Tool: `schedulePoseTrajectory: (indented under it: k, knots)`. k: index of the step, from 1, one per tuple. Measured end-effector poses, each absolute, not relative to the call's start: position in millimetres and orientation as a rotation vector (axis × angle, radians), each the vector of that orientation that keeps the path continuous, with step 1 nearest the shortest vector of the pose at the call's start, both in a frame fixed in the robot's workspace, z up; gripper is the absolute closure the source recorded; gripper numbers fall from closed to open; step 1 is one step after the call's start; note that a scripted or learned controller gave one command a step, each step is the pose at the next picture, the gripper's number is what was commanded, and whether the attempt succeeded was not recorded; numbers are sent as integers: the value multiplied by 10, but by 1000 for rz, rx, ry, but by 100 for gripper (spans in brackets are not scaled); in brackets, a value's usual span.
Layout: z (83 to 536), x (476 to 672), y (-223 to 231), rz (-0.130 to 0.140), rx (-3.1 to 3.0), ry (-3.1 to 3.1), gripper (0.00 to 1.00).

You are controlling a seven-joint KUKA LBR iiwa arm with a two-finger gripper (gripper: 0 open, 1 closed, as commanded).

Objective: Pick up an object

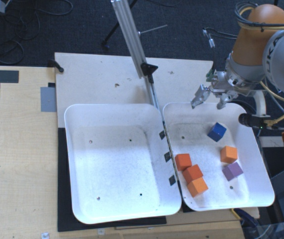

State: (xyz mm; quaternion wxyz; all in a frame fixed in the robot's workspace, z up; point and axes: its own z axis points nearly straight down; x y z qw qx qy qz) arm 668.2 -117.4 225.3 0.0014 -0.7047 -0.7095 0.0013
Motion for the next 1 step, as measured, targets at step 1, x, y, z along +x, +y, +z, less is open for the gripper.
schedulePoseTrajectory:
  k: [1]
  knots:
    - [1518,6628,-1792,12,-2222,-2211,0]
